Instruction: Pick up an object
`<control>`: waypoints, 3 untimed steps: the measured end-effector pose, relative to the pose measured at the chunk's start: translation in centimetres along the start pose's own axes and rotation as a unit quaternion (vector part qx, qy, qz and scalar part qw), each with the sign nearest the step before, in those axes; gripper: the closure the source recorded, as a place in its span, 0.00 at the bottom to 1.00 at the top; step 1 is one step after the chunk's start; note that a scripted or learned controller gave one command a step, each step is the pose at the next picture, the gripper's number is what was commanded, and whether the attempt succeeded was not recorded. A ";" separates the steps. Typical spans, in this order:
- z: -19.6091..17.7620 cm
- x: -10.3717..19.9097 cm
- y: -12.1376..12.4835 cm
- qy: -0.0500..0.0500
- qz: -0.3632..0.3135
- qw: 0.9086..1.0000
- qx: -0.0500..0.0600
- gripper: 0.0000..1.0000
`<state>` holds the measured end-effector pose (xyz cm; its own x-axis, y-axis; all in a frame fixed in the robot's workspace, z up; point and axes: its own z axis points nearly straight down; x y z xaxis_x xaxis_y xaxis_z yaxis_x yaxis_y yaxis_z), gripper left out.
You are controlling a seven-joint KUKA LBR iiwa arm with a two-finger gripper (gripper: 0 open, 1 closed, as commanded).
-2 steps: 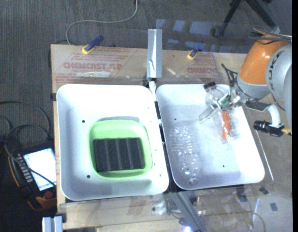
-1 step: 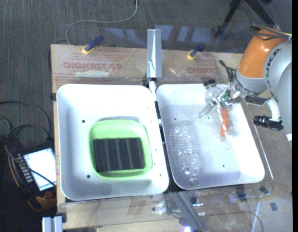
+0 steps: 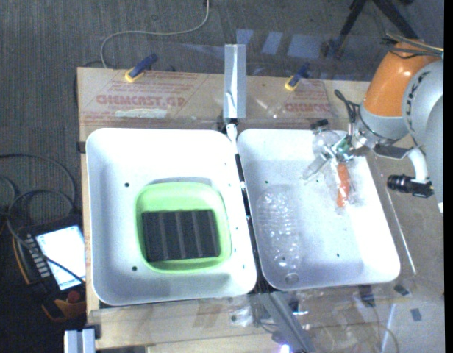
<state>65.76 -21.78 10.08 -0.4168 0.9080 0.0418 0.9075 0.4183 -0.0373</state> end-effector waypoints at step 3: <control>-11.3 10.1 5.3 -0.022 -0.054 0.998 -0.018 1.00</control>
